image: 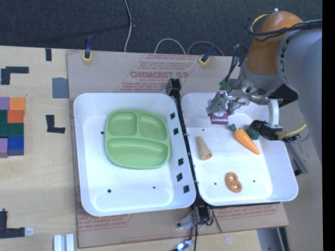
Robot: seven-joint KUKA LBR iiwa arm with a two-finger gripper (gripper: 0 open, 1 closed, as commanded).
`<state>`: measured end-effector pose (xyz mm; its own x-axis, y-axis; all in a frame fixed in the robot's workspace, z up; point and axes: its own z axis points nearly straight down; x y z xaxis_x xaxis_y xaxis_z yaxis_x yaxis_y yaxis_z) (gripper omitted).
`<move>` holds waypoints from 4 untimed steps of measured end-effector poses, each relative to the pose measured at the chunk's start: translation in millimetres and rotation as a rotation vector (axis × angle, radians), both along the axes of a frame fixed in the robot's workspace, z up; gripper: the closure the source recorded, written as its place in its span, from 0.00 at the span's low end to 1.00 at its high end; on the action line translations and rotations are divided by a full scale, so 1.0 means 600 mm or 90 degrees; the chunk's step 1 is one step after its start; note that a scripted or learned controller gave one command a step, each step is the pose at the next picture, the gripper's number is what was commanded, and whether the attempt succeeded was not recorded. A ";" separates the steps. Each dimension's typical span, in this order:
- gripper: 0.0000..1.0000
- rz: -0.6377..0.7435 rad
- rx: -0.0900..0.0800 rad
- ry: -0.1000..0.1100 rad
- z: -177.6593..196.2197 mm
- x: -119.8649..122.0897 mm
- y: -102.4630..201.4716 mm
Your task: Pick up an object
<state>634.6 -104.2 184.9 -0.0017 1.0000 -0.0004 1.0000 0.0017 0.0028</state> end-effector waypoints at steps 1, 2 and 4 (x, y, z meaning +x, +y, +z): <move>1.00 0.000 -0.001 -0.002 0.106 0.007 0.001; 1.00 0.002 0.001 0.003 0.094 -0.004 0.080; 1.00 0.004 0.002 0.004 0.080 -0.074 0.264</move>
